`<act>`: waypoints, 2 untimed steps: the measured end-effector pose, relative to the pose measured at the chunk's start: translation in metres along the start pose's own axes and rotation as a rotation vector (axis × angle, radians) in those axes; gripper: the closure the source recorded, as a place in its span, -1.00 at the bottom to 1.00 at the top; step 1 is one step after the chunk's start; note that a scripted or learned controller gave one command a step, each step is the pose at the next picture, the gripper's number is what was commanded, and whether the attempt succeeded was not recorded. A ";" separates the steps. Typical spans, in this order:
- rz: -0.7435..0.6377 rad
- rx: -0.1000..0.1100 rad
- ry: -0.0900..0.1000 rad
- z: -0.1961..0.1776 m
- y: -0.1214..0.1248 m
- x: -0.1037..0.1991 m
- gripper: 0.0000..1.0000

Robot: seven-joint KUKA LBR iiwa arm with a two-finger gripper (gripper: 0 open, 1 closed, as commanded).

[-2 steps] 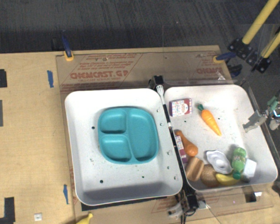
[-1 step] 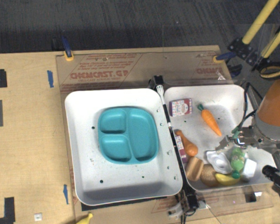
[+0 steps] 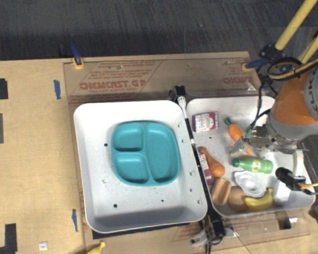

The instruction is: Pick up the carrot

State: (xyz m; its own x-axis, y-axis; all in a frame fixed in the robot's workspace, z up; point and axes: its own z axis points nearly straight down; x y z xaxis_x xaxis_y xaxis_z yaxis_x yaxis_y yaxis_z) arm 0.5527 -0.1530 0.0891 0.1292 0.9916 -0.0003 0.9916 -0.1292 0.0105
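The banana (image 3: 258,201) lies at the right bin's (image 3: 218,105) near edge. The carrot (image 3: 235,132) rests on that bin's floor, unlifted; the gripper (image 3: 255,139) hovers just beside it, finger state impossible to tell, so all 1 pick remains.

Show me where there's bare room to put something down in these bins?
Left bin: bare floor rings the teal plate, widest along its front and left. Right bin: crowded with carrot, green bottle, banana; only the far strip is bare.
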 end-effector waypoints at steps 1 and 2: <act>0.001 -0.007 -0.007 -0.012 0.002 -0.002 1.00; 0.112 0.003 0.004 -0.121 0.012 0.083 1.00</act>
State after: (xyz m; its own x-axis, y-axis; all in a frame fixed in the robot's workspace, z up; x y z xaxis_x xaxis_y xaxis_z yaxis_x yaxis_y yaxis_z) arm 0.5741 -0.0716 0.2097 0.2392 0.9710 0.0051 0.9709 -0.2392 0.0068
